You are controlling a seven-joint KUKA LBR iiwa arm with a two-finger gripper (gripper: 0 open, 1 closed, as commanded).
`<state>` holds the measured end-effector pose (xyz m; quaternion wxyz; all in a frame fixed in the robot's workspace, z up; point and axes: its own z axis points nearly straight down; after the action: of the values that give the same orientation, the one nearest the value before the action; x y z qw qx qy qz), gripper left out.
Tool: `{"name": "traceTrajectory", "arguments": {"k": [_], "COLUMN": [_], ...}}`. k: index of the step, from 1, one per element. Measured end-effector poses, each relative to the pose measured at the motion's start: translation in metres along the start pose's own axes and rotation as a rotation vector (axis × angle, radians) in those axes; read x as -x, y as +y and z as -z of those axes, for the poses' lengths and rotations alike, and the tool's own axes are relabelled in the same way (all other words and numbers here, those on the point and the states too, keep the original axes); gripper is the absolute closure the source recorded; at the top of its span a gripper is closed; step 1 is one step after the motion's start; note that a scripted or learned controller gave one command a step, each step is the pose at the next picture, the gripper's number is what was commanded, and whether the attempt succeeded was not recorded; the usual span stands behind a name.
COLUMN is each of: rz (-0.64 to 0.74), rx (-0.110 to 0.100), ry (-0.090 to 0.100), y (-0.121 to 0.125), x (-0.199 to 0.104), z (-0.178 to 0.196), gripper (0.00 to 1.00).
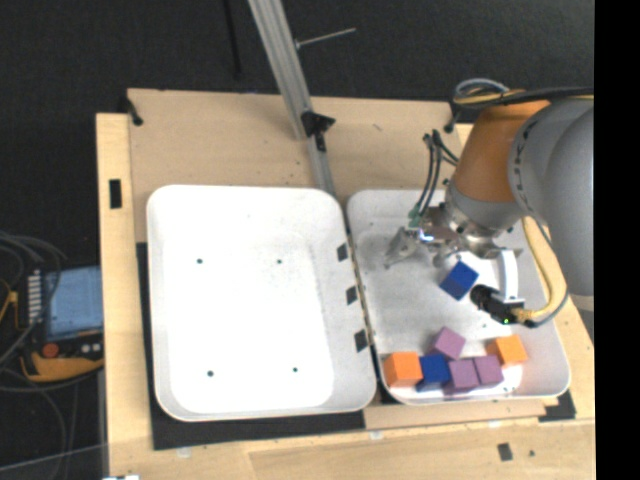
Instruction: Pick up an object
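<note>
Camera view: jaws (462, 268) grip a blue cube (459, 280), tilted corner-down, no long axis.

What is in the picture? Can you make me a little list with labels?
arm: grey and orange, over the right bin
gripper: just above a blue block
right bin's near edge: orange blocks, purple blocks, another blue one
left bin: white, a few dark dots

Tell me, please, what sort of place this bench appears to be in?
Most likely a robotics lab: a wooden bench bears two white bins, the right one holding coloured blocks, with a grey-and-orange arm reaching in and loose cables alongside.
</note>
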<state>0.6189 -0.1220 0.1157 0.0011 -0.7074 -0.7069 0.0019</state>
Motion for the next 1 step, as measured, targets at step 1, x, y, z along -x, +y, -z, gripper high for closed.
{"name": "traceTrajectory", "arguments": {"k": [1], "rz": [-0.003], "rx": [0.003], "ry": [-0.001], "y": [0.0003], "x": [0.0015], "z": [-0.0191], "gripper": [0.00]}}
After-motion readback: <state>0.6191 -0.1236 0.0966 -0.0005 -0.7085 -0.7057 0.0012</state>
